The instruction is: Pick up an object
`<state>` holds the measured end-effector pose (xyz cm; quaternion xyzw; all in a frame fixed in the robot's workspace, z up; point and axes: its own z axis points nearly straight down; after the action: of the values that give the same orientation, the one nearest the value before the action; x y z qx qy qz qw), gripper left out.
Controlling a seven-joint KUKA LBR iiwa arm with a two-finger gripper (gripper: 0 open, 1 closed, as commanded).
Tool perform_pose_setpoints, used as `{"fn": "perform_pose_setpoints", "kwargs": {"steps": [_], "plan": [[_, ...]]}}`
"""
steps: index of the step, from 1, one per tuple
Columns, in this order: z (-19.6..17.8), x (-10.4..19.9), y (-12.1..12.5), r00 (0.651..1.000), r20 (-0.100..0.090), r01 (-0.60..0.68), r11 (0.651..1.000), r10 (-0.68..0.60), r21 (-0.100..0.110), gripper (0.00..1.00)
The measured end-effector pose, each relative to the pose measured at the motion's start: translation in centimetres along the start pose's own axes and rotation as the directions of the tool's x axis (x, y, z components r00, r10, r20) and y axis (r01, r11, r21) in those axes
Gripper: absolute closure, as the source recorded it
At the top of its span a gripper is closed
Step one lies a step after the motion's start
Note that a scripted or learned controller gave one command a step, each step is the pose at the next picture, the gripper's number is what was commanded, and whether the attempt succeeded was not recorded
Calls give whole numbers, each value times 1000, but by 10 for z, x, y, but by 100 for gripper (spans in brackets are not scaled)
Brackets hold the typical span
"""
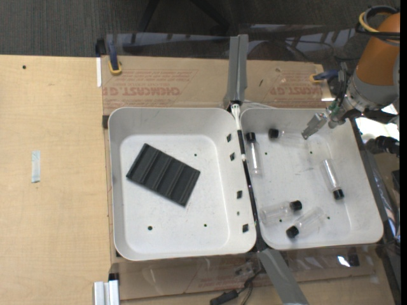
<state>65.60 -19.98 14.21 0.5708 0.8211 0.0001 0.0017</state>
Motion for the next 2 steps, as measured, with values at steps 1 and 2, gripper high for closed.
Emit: {"fn": "perform_pose_setpoints", "kwargs": {"steps": [1,2], "plan": [[-2,81,23,999,-2,43,999,-43,1,0],[50,34,-35,991,-2,131,991,-131,1,0]]}}
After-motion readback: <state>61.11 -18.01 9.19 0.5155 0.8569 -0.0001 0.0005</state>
